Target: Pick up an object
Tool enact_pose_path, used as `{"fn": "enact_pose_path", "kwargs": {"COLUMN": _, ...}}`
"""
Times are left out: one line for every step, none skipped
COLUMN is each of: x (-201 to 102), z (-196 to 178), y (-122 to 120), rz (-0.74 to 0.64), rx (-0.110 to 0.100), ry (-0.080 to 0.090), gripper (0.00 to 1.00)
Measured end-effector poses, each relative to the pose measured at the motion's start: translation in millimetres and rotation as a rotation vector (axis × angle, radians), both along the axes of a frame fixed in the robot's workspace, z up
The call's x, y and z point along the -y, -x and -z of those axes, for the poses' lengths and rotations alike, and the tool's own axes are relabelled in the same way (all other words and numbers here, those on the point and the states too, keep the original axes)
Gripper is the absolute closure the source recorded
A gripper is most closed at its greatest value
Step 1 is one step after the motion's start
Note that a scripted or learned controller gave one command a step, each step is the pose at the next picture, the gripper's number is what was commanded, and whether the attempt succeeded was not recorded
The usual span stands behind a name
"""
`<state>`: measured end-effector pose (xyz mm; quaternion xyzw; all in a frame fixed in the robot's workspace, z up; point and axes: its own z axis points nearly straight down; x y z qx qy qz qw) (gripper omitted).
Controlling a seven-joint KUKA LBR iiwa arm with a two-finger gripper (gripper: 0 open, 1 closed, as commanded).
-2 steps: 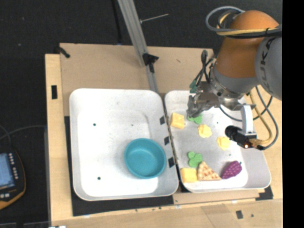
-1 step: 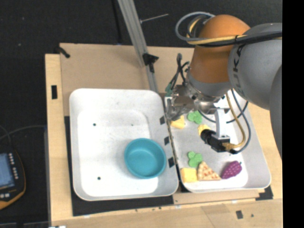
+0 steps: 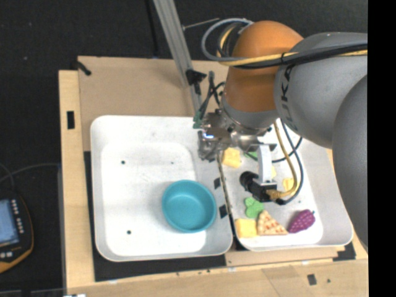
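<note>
1. hanging low over the right white plastic bin (image 3: 331, 228), the grey two-finger gripper (image 3: 249, 142) is seen; its state cannot be told.
2. a pale yellow foam block (image 3: 231, 158) lies just beside it.
3. neighbouring toys, such as the small purple grape bunch (image 3: 301, 220), may be nudged or missed.

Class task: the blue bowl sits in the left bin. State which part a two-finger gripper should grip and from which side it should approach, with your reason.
Grip the rim of the blue bowl, coming straight down from above with one finger inside and one outside. It stands upright, mouth open, so the thin wall is exposed. Its left edge is probably best, since its right edge lies close to the wall of the left bin.
</note>
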<state>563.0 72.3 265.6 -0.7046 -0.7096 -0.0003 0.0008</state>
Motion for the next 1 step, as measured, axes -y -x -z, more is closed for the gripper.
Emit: {"fn": "enact_pose_path", "kwargs": {"x": 2.5, "z": 0.1, "y": -0.3, "rz": 0.005, "rx": 0.0, "ry": 0.0, "gripper": 0.0}}
